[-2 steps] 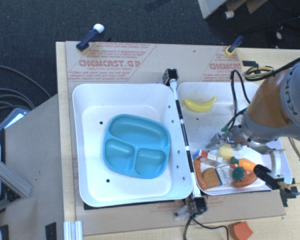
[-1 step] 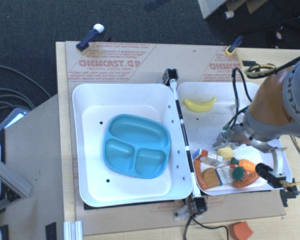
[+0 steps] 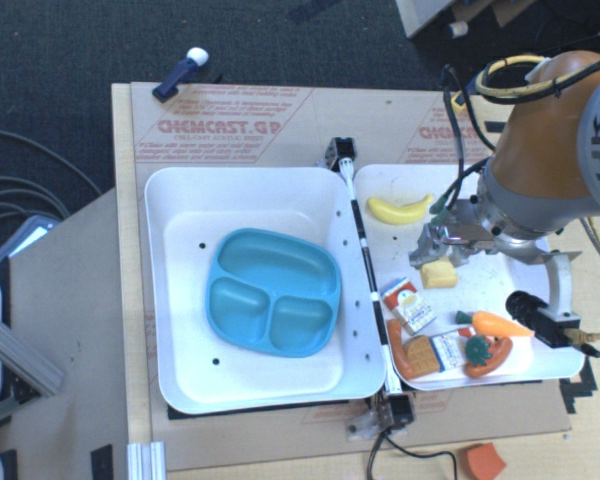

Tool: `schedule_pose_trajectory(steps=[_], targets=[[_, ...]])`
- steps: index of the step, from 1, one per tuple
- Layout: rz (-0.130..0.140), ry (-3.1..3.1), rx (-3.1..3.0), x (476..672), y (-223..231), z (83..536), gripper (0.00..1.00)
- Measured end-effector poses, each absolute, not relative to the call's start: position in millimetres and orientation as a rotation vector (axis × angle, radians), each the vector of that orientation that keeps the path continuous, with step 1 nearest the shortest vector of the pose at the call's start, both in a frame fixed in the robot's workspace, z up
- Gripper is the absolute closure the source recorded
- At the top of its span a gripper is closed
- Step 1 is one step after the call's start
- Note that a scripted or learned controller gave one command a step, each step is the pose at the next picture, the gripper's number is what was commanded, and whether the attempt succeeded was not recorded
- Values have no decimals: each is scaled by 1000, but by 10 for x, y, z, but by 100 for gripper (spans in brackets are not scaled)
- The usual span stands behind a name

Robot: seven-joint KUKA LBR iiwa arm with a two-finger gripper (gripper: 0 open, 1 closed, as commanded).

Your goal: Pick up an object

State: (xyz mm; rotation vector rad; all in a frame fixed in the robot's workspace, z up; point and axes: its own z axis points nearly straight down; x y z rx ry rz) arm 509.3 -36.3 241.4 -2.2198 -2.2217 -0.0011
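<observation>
Lying in the right bin [image 3: 385,183] are the candidate objects: a yellow banana [image 3: 398,209] near the far wall, a pale yellow block [image 3: 439,274] toward the middle, and — nearer the front — a small red-and-white packet [image 3: 412,308], a brown cracker-like square [image 3: 420,354], a blue-and-white packet [image 3: 447,348], an orange carrot [image 3: 502,324] and a red piece with a green top [image 3: 480,353], these last ones crowding together on an orange plate [image 3: 398,360]. The gripper [image 3: 430,247] is hovering just above the pale yellow block, between it and the banana; whether it is touching the block cannot be told, nor how far the tool is parted, and nothing is seen in its hold. The grey-and-orange arm [image 3: 545,148] is reaching in over the right bin's far side. In the left bin [image 3: 170,288] a blue divided tray [image 3: 273,291] is resting flat. A black clip [image 3: 339,151] is sitting where the two bins meet, and a blue-and-white marker [image 3: 180,74] is lying at the bench's [image 3: 240,118] far corner.
</observation>
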Motion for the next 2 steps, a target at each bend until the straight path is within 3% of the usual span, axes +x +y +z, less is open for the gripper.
schedule_pose_trajectory(steps=[1,2], targets=[[1,-2223,-2221,4811,-479,2711,100],[0,-2222,-2223,5077,-658,2529,100]])
